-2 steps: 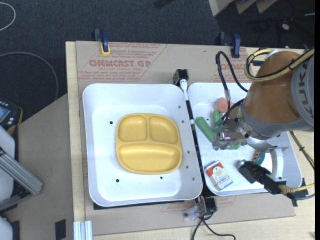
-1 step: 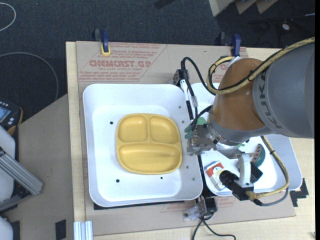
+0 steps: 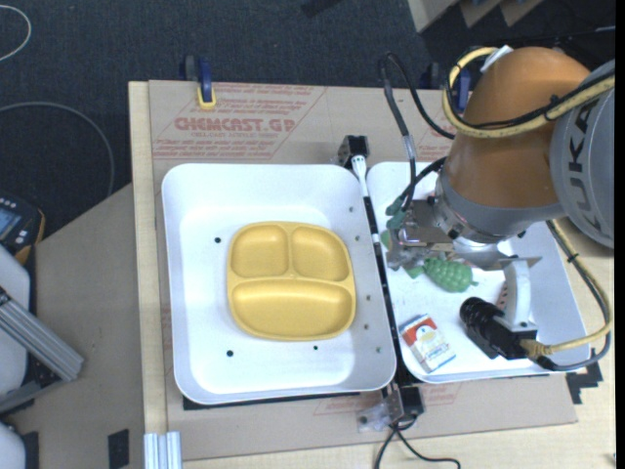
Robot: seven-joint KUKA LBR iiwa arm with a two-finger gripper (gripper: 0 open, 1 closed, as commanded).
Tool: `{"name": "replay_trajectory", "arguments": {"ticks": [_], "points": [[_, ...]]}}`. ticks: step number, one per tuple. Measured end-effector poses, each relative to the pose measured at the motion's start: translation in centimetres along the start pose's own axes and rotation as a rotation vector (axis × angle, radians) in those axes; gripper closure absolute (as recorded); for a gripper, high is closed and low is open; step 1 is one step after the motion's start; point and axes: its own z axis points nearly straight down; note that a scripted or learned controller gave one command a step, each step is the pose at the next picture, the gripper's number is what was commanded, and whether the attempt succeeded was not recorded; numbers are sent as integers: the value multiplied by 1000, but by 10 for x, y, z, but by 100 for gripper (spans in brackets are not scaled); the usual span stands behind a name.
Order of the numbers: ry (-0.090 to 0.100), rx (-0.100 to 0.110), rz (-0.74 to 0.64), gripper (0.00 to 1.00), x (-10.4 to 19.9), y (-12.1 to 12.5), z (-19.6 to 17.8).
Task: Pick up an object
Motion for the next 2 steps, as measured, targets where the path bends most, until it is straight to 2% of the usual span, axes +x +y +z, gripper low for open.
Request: {"name": "replay_trajectory", "arguments": {"ticks": [1,2], "points": [[4,-1,-8,100,76,1,-92],[-1,8,0,100,72,0,-97]]}}
